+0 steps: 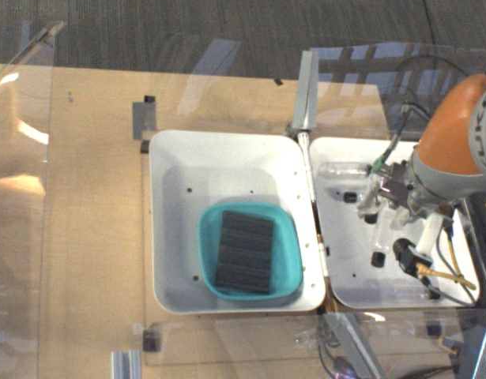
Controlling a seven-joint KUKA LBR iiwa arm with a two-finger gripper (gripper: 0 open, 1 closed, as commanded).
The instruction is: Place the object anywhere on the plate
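jaw state impossible to tell: gripper [374, 202] seen from above, low over the right bin [337, 279], in that bin's upper middle, beneath the grey wrist and orange band [456, 129] of the arm. nothing visibly held. left of the right bin, touching along a shared edge, the left bin [179, 172]. in that left bin's lower middle, a teal plate [288, 247]. on the plate, a dark ribbed block [246, 251], lying flat, slightly tilted, well apart from the gripper.
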